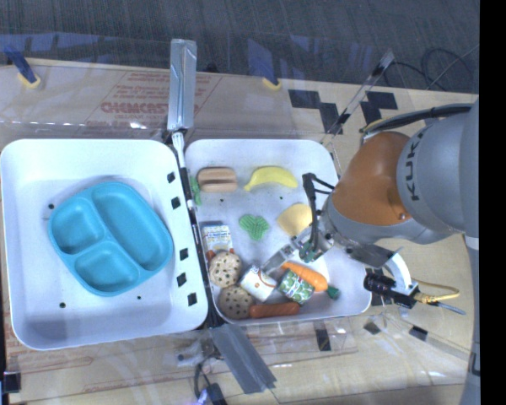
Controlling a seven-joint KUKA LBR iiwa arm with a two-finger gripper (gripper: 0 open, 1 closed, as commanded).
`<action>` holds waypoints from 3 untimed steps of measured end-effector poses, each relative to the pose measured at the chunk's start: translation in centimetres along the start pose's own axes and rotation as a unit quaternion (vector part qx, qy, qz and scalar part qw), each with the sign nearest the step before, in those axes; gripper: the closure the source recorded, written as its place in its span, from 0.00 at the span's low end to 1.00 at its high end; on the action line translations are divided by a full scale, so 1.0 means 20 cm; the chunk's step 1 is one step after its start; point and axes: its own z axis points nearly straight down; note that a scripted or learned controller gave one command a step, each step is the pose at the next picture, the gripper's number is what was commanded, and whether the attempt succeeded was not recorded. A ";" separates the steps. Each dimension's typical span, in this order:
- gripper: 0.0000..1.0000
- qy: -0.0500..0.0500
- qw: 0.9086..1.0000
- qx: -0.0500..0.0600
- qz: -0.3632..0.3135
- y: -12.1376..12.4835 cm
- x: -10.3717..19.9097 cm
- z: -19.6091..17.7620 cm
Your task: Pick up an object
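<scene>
Gripper (297, 253) hangs over the right bin (236, 152), at 12 o'clock of the carrot (306, 275); its grasp state cannot be told. Descend vertically onto one item, avoiding the crowded neighbours at 6 o'clock.

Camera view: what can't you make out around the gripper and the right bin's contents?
- Gripper: finger state unreadable, too small and lost among the toys.
- Carrot: contact with the gripper unclear.
- Right bin: its right wall is hidden by the arm.
- Small packet: label too small to read.
</scene>
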 end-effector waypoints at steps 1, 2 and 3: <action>0.00 0.000 0.999 0.000 0.049 0.46 -0.07 0.00; 1.00 -0.001 0.999 -0.001 0.048 0.46 -0.07 -0.06; 1.00 -0.001 0.953 -0.001 0.302 0.69 -0.28 -0.17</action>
